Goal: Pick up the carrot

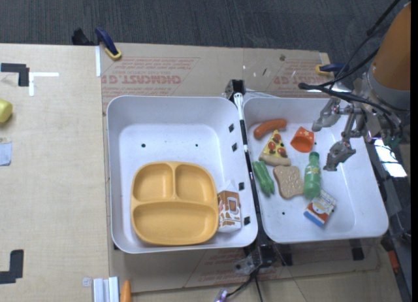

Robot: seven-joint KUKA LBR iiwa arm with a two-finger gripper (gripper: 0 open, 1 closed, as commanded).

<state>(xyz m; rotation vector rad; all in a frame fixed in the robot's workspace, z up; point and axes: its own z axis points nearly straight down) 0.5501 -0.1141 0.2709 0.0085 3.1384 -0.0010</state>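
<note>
Approach step: gripper open wide, holding nothing.
Next you go 9 o'clock to carrot, then close.

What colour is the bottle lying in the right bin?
Green, with a paler label band: the bottle shows in the camera view, beside the slice of bread.

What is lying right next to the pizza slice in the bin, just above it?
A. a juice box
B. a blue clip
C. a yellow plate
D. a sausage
D: the sausage lies just above the pizza slice in the right bin, while the yellow plate sits in the other bin.
</note>
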